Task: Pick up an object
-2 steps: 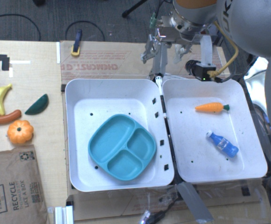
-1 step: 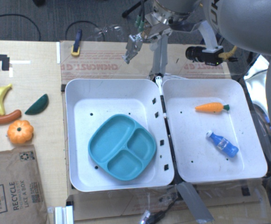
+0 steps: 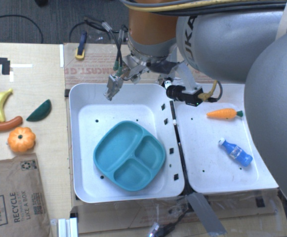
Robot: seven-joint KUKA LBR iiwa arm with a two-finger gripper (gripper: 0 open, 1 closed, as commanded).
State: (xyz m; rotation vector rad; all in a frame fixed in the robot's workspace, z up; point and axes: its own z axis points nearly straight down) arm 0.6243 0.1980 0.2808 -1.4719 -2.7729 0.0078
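Arm (image 3: 222, 28) hides right bin (image 3: 262, 181) corner.

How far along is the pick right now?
Nothing looks picked yet. The blue tray lies flat in the left bin; the carrot and blue bottle lie in the right bin. The end effector hangs over the left bin's far edge. Descent, grasp and lift remain.

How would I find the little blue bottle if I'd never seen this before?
Look at the right white bin. Two things lie in it: an orange carrot near the top and, below it, the small blue bottle. The bottle is the blue one, with a white cap.
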